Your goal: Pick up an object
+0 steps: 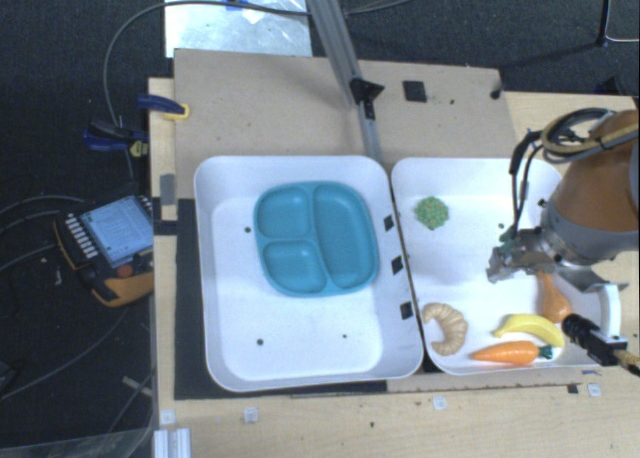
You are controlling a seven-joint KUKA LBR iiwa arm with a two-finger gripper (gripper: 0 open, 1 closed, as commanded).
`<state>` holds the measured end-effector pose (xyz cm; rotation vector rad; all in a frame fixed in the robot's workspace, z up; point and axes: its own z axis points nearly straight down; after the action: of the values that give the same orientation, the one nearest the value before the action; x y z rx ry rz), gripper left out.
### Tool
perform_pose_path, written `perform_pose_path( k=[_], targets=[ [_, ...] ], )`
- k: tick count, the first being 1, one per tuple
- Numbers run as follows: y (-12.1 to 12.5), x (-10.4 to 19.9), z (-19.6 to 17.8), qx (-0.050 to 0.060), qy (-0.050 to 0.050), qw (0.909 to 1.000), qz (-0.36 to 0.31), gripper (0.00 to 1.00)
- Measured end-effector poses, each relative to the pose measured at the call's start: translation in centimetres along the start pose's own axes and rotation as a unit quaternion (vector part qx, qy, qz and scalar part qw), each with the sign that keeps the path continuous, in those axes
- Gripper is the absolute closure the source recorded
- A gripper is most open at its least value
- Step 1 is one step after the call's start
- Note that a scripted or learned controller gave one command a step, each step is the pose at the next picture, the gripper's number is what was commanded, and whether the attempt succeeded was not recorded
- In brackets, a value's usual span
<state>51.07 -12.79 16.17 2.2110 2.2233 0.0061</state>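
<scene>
The right bin (462,251) holds a green broccoli floret (432,212) near its back. A tan croissant (447,326) lies at its front left. A yellow banana (530,327) rests just above an orange carrot (505,352) at the front edge. An orange-brown oblong piece (553,298) lies right of centre, partly under the arm. My gripper (512,263) hangs low over the bin's right half, just left of that oblong piece and above the banana. I see nothing held in it.
The left bin (300,336) carries a blue divided plate (316,238). A grey pole (335,36) slants down to the back edge between the bins. Black cables (530,151) loop beside the orange wrist band (600,191).
</scene>
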Motion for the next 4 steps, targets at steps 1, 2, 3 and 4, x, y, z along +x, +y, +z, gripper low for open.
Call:
perform_pose_path(
  k=[1, 2, 3, 4],
  targets=[
    [0.6, 0.7, -6.1, -0.001, 0.0, 1.0, 0.0, 1.0],
    [0.7, 0.7, -8.2, 0.001, 0.0, 1.0, 0.0, 1.0],
    [1.5, 6.1, -8.9, 0.002, 0.002, 1.0, -0.003, 1.0],
    [1.8, 11.0, -9.2, 0.002, 0.002, 1.0, -0.003, 1.0]
  ],
)
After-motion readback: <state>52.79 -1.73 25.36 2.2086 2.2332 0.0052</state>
